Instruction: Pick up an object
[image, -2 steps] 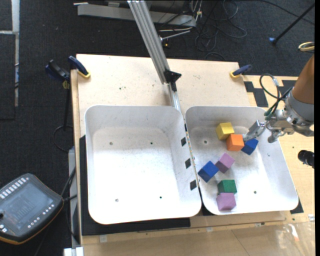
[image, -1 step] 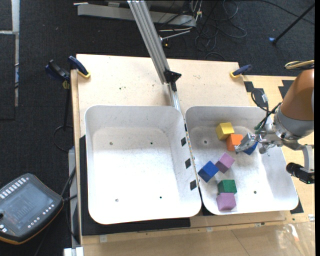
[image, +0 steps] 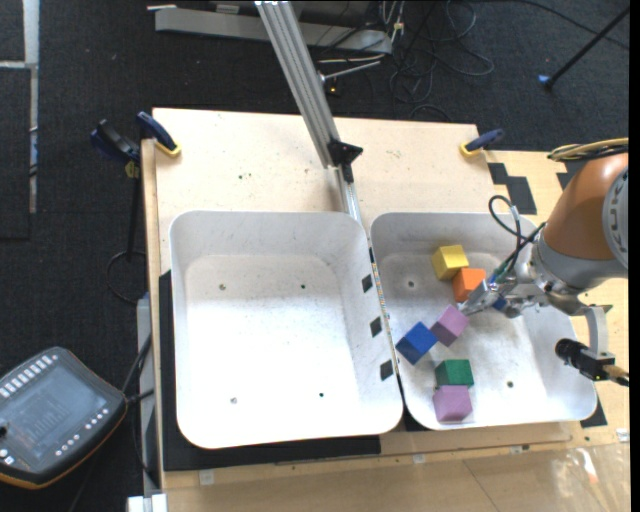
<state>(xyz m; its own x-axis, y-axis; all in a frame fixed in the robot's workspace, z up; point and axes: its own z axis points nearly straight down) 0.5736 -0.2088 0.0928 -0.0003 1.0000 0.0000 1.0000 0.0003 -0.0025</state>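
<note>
- Pincer (image: 487, 296) hangs low over the right bin (image: 560, 395), reaching in from the right edge of the view; its tip sits just beside the orange block (image: 467, 283) and the upper purple block (image: 451, 324).
- Whether the pincer is open or closed cannot be told, and no block is seen gripped.
- Room around it is tight on the left, where the blocks crowd together; the right half of the bin floor lies bare, up to the near and far walls.
- In the right bin lie six blocks: a yellow block (image: 450, 261) at the far end, the orange one touching it just below, the upper purple one tilted near the middle, a blue block (image: 417, 342) beside it close to the bin's left wall, a green block (image: 454, 373), and a lower purple block (image: 452, 404) right against the green one, near the front wall.
- The left bin (image: 190, 290) stands just beside the right one on the table (image: 250, 150), their walls meeting along the middle.
</note>
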